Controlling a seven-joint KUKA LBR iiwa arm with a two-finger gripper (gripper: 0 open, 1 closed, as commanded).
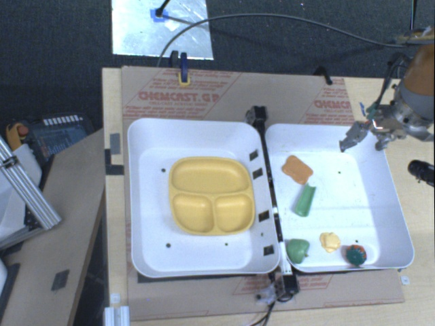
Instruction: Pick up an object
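My gripper (365,137) hangs over the far right part of the right bin (380,202), with nothing between its spread fingers. In that bin lie an orange piece (297,169), a green cylinder (304,200), a green lump (297,250), a small yellow piece (329,241) and a red and green ball (355,254). The orange piece is the nearest to the gripper, down and to its left. All these objects rest on the bin floor, apart from the gripper.
The left bin (146,182) holds a yellow divided tray (211,194). A black clamp strip (265,182) runs between the two bins. A cable arcs over the bench's far side. Grey equipment stands off the bench at the left.
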